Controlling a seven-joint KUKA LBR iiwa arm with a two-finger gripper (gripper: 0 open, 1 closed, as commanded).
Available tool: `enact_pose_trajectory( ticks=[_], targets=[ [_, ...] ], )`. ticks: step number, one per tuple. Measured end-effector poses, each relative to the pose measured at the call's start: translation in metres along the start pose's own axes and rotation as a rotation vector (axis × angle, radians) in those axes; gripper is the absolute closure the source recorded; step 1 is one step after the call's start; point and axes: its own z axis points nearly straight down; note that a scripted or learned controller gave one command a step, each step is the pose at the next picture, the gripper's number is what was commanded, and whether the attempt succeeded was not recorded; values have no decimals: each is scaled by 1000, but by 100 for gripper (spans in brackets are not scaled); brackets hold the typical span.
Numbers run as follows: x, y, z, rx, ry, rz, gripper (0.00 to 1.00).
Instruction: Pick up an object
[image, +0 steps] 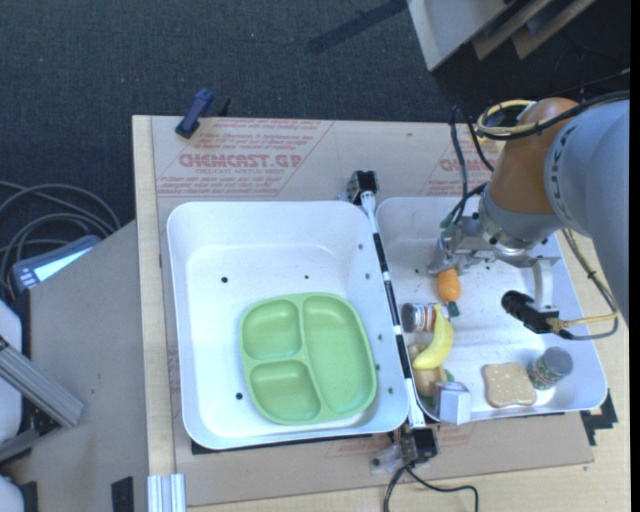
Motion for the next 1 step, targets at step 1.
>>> enact_pose_trajectory(
  ticks=[1],
  targets=[
    [78, -9, -134, -2, -1, 0, 100]
  ],
)
